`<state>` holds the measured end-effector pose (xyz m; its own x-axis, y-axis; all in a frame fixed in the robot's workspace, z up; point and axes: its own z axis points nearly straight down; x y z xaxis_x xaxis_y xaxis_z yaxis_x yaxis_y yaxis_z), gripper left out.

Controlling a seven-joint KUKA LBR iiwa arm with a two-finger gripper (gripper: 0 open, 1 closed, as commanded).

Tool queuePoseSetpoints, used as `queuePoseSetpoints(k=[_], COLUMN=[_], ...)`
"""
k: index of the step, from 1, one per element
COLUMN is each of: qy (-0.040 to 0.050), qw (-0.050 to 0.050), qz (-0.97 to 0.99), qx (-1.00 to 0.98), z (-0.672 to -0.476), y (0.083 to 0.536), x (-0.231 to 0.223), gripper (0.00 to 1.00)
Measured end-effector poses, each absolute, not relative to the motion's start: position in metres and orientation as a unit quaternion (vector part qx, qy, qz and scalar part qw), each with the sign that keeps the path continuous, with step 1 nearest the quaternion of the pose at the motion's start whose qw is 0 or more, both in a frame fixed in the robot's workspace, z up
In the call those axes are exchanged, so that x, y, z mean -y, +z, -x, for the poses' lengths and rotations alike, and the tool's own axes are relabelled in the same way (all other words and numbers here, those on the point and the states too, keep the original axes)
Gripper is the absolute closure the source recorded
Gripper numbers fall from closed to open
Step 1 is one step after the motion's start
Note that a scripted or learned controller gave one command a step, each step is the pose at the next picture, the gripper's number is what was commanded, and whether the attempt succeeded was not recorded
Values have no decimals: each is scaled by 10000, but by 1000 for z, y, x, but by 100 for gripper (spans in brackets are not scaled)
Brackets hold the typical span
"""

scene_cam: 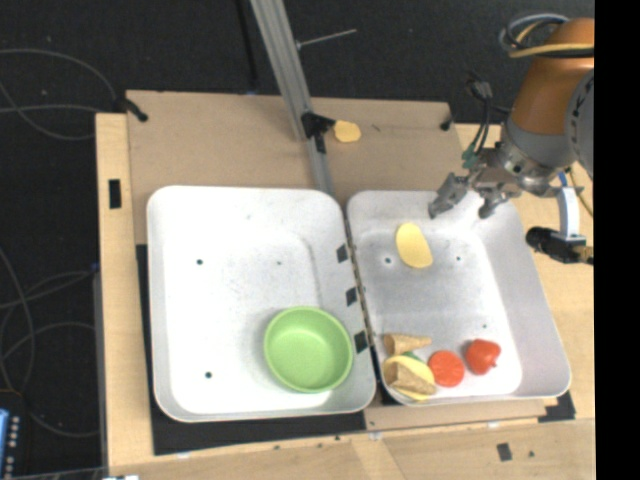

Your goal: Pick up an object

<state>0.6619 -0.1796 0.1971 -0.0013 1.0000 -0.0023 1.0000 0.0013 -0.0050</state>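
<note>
Brown bench board (220, 143) on dark floor bears two white bins (180, 268), where the gripper (468, 202) hangs spread wide, holding nothing, above the right bin's far edge.

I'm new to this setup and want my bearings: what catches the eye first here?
The light green bowl stands out in the near part of the left bin. In the right bin, a yellow piece lies alone toward the far end, while red and orange toy foods cluster at the near edge. The arm's hand hangs open over the right bin's far corner, holding nothing.
</note>
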Motion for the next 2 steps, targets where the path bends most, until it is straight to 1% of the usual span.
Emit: queuePoseSetpoints(k=[1,2], qy=[25,25], qw=[-1,1], qz=[7074,7078], qx=[7068,7064], z=[-660,-658], y=[155,102], x=[184,186], gripper=[0,0])
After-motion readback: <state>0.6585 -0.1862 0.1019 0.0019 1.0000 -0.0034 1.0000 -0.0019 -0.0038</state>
